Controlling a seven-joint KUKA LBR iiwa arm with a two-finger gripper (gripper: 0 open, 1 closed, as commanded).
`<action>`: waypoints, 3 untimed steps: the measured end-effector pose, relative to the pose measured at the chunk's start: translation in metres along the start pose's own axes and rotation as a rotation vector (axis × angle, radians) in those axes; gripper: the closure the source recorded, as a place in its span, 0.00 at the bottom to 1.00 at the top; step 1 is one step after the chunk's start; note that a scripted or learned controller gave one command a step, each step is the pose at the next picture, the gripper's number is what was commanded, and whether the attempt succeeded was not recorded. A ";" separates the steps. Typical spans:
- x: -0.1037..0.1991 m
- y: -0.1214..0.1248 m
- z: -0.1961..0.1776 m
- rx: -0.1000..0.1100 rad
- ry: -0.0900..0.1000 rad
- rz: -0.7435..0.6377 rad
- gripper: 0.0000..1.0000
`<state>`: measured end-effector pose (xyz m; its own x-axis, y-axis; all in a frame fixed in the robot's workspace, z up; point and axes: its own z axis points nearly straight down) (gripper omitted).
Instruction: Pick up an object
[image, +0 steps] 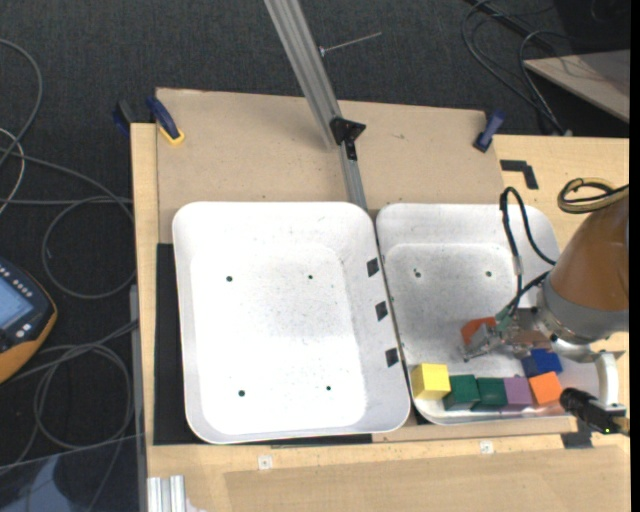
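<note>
From my remote station: the gripper (478, 340) hangs low in the right bin (440, 250), whether open or closed I cannot tell; blocks (489, 391) sit along its near edge, none visibly lifted, pickup apparently pending.

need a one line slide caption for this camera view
KUKA arm's gripper low in the right bin, just above a row of coloured blocks along its near edge.

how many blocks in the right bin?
5 visible, all along the near edge: yellow block, green block, purple block, orange block, blue block just behind it. The arm may hide more.
</note>
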<state>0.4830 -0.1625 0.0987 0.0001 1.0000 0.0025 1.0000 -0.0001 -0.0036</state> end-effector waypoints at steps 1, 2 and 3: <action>0.000 0.001 -0.011 -0.004 0.000 0.000 1.00; -0.003 0.000 -0.075 -0.010 -0.004 -0.001 1.00; 0.002 0.004 -0.119 -0.010 -0.004 -0.002 1.00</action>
<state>0.4879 -0.1606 0.2181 -0.0022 1.0000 -0.0016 1.0000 0.0022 0.0066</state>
